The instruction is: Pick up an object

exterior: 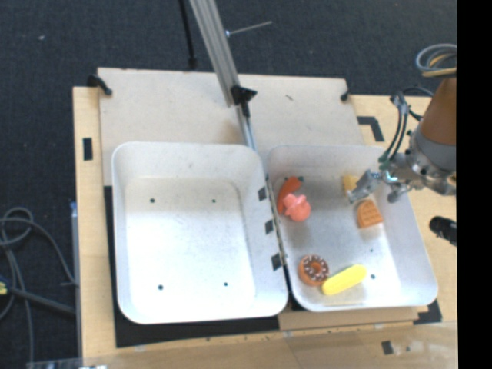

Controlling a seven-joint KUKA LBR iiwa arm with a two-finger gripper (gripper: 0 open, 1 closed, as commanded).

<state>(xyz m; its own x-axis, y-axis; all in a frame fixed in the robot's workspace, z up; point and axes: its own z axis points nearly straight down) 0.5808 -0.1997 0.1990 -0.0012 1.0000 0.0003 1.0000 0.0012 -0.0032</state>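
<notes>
- We look down on a pale wooden tabletop (pixel 88 229) set on a dark carpeted floor (pixel 46 37), with a grey metal pole (pixel 215 41) slanting in from the top.
- Two shallow white bins sit side by side: the left bin (pixel 192 233) and the right bin (pixel 400 271).
- In the right bin we see a pink toy (pixel 293 204) close to the left wall, a small yellow block (pixel 350 181) towards the back, and an orange waffle-like piece (pixel 369 214) right of centre.
- A sprinkled doughnut (pixel 313 268) and a yellow banana-like piece (pixel 343 280) lie touching near the front wall.
- The arm (pixel 438 129) reaches in from the right, and the gripper (pixel 370 187) hangs over the right bin between the yellow block and the orange piece.
- We cannot tell how the gripper's jaws stand, and we see nothing in its grasp.
</notes>
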